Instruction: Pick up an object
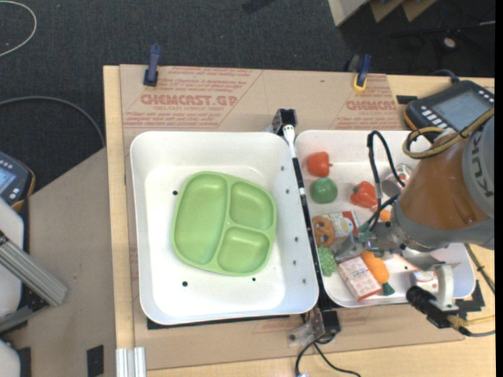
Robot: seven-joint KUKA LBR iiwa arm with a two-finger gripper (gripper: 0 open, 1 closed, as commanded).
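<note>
My gripper (363, 247) is low in the right bin (346, 141), under the arm's orange band (440, 191). It hovers over a cluster of small items: an orange carrot-like piece (378, 270), a red and white box (359, 279), a pretzel packet (331, 228) and a green piece (326, 260). Farther back in the same bin lie a red tomato-like toy (317, 163), a green ball (323, 190) and a red pepper (363, 195). The wrist hides whatever lies right under the gripper.
The left bin (149, 234) holds a green divided plate (223, 223). A black rod (297, 181) lies along the wall between the bins. A handheld pendant (448, 107) sits at the bench's back right, with cables running over the right bin.
</note>
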